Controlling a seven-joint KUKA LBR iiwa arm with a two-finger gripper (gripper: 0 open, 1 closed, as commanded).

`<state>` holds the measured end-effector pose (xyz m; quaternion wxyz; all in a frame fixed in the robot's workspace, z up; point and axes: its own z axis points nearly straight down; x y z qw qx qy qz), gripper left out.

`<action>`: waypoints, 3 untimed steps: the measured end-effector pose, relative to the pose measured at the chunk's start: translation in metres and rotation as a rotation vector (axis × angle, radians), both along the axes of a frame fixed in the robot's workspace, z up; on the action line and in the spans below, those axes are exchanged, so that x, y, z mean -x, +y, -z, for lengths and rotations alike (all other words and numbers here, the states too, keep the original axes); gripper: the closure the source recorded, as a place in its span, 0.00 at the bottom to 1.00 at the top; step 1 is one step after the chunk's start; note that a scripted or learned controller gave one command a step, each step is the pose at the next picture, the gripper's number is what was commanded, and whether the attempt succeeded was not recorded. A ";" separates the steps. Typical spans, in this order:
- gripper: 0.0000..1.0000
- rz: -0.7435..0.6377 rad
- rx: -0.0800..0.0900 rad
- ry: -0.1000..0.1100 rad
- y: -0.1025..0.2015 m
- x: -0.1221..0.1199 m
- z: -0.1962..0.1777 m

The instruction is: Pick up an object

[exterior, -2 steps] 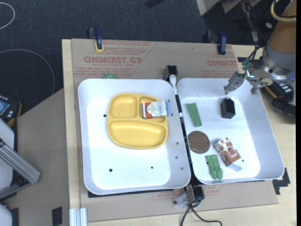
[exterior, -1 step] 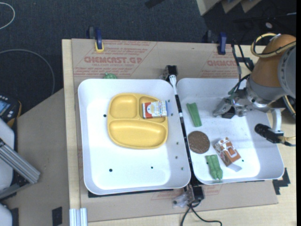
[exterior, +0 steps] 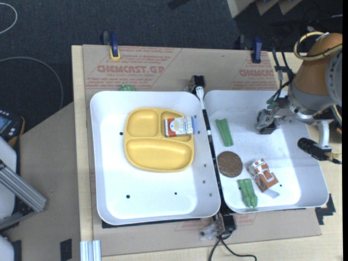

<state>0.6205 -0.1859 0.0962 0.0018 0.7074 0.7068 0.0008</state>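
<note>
Right bin (exterior: 310,197), near to far: a green piece (exterior: 247,192) at its near edge; a brown-and-white packet (exterior: 263,174) beside it; a brown disc (exterior: 230,163) beyond; a green strip (exterior: 224,132) farther; the gripper (exterior: 266,122) over the far floor, apart from all items, finger state indeterminable.

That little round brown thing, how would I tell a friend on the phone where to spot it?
Look at the right white bin, the one the arm reaches over. Near its left wall, about halfway down, lies the round brown disc. It sits below a green strip, above a green toy and left of a small brown-and-white packet; it is the one flat, dark circle there.
</note>
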 end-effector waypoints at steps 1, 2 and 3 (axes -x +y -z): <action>1.00 -0.008 -0.001 0.000 0.061 -0.037 -0.048; 1.00 -0.003 -0.004 0.010 0.091 0.003 -0.036; 1.00 -0.009 -0.002 -0.004 0.155 -0.030 -0.093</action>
